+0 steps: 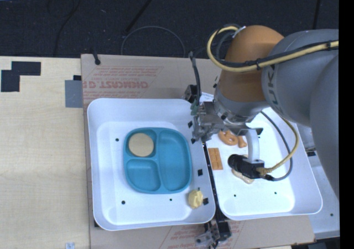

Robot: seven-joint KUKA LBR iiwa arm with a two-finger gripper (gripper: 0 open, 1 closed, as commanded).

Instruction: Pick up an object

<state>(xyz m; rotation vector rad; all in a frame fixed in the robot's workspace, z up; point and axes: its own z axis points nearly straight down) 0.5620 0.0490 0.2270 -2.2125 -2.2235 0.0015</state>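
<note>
A blue sectioned plate [166, 165] lies in the left bin [105, 148], with a round tan cookie [140, 144] in its upper left compartment. A pale yellow lump [195, 198] rests by the left bin's lower right corner. In the right bin [276, 198] lie an orange pretzel-shaped piece [232, 138], a small orange block [215, 160] and a tan item [243, 175] partly under a black cable part. My gripper [202, 126] hangs over the wall between the two bins, just left of the orange piece. Nothing shows between its fingers.
The grey arm with its orange band [251, 60] covers the upper part of the right bin. Yellow and black cables loop around the wrist. Cardboard [133, 79] lies under the bins, on a light wooden bench [38, 148].
</note>
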